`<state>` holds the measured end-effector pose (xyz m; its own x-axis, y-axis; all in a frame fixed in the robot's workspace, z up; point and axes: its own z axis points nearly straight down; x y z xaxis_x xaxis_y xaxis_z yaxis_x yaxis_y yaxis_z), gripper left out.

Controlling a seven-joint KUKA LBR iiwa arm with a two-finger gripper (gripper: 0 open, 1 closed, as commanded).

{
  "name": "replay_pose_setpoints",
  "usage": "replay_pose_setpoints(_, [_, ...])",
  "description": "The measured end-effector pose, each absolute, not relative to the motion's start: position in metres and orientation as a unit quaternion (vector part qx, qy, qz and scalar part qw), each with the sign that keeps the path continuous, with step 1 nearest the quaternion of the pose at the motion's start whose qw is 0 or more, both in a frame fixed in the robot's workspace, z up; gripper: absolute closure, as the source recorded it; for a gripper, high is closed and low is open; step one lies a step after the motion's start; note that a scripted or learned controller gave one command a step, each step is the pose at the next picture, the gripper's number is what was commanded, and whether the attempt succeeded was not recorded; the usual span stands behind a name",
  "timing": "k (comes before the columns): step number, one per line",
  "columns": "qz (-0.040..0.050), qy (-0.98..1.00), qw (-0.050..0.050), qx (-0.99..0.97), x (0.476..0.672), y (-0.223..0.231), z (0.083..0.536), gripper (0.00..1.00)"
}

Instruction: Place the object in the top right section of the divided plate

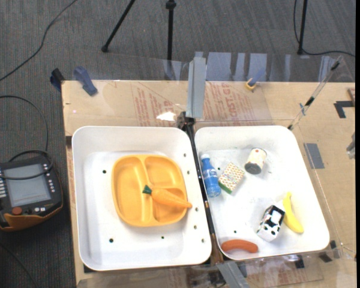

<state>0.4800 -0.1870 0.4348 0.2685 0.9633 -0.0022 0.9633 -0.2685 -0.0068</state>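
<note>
Carrot [168, 198]: is being carried by the yellow plate [125, 191], in the lower right section, just below the top right section.
Long axis: is running from the green top near the plate's middle down toward its right rim.
Pincer state: cannot be told.
Left bin [90, 155]: is being occupied by the plate.
Right bin [306, 161]: is being occupied by a bottle [210, 176], box [231, 177], cup [255, 159], banana [293, 213], toy cow [271, 222] and sausage [240, 246].
Placement: is being judged not yet done.

Nothing really legible here tbh. The cardboard sheet [228, 104] behind the bins has red print w/ diagonal lines, way too faint to read. The blue bottle [210, 176] has a label, the small patterned box [231, 177] too, both too tiny/blurry.
</note>
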Motion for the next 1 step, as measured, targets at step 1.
replay_pose_setpoints(1, [0.0026,-0.621,0.004,-0.784,0.4762,-0.1862,0.2926,1.0])
